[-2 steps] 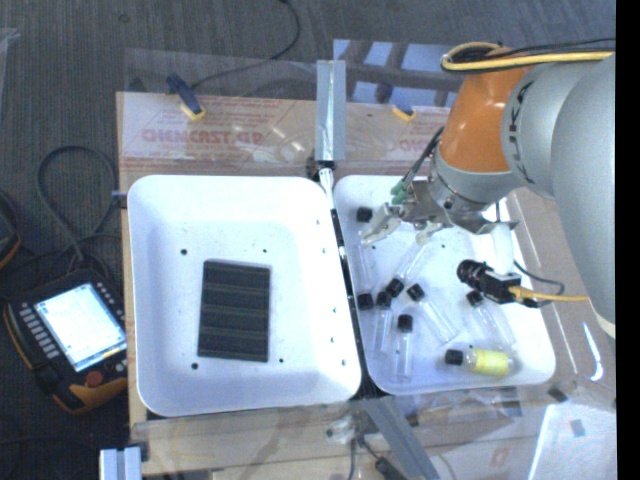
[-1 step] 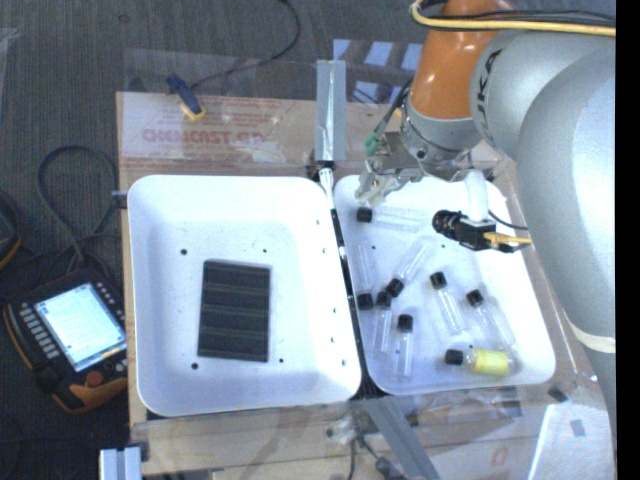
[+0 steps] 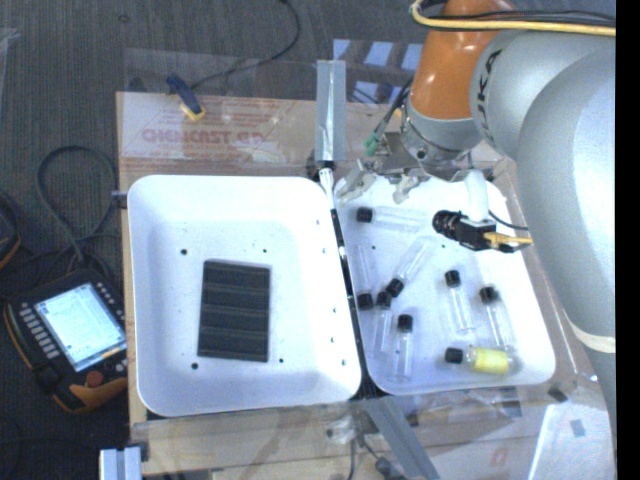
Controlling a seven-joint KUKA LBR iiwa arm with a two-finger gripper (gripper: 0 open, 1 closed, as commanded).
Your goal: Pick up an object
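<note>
Several clear vials with black caps lie scattered in the right bin (image 3: 535, 363), among them one near the middle (image 3: 410, 263) and one at the far left corner (image 3: 385, 218). A vial with a yellow body (image 3: 482, 359) rests near the front right. My gripper (image 3: 392, 182) hangs over the far edge of the right bin, just above the vial at the far left corner. A black and orange fitting (image 3: 465, 228) sticks out beside it. In the left bin (image 3: 160, 228) lies a black ridged block (image 3: 235, 310).
A teach pendant (image 3: 70, 333) sits on the floor left of the bench. A metal post (image 3: 328, 118) stands behind the seam between the bins. The grey arm (image 3: 560, 118) covers the right bin's far right side.
</note>
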